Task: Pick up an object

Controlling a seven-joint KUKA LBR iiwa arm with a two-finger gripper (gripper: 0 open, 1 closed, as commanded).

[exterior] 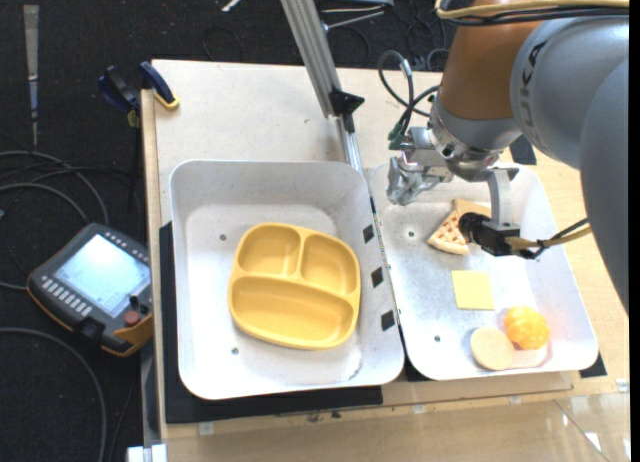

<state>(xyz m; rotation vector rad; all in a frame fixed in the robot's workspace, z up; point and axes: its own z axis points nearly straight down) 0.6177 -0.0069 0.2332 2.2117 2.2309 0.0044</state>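
Hovering over the right bin (560, 345), nothing between my fingers yet.

My gripper (408, 182) hangs at that bin's far-left corner, fingers slightly spread — pinching nothing. The pizza slice (450, 235) lies just right of it; the yellow square (472, 289) and orange ball (526, 328) sit nearer. The yellow tray (295, 285) fills the left bin (200, 190) — too broad to grasp.

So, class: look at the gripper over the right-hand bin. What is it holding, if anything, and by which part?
Nothing is held. The gripper hangs above bare bin floor, apart from the pizza slice.
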